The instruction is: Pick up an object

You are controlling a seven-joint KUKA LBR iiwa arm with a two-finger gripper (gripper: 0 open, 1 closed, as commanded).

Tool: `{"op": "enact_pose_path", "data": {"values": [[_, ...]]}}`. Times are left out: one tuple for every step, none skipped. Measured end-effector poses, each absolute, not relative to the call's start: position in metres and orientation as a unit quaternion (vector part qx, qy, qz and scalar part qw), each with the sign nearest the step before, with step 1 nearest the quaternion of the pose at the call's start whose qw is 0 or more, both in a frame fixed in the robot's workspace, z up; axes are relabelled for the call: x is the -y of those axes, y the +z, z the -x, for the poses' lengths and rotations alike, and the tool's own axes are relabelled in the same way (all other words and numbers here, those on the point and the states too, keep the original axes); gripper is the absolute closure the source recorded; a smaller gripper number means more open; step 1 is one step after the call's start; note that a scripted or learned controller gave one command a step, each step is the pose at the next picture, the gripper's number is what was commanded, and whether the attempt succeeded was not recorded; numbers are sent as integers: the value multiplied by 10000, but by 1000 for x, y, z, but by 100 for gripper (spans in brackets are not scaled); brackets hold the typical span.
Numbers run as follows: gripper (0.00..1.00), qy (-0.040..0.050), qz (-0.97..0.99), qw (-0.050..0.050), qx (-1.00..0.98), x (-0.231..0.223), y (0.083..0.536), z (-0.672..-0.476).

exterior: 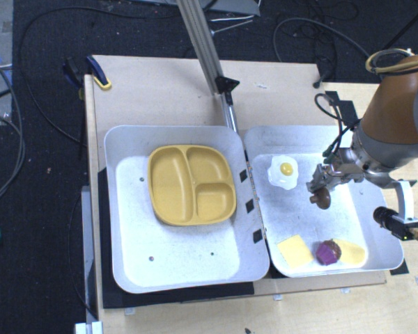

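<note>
Light wooden bench (pixel 160 92), two flat white bins side by side on it, left bin (pixel 125 249), right bin (pixel 313 134), blue and yellow clamp (pixel 97 72) at back left corner

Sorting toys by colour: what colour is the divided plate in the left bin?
Yellow, seen in the camera view: divided plate.

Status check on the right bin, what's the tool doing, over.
Tool low over right bin, right of fried egg. Purple object and yellow slices at near edge, apart from it. Path unobstructed.
</note>
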State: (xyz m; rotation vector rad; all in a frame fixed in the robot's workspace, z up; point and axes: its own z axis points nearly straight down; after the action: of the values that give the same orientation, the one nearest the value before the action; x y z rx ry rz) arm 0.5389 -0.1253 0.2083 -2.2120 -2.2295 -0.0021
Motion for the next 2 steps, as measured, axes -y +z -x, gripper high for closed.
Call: {"op": "enact_pose_path", "data": {"values": [[100,-13,7042,-3,7100,77,222,-553],[100,-15,7042,-7,7100,30,233,-572]]}}
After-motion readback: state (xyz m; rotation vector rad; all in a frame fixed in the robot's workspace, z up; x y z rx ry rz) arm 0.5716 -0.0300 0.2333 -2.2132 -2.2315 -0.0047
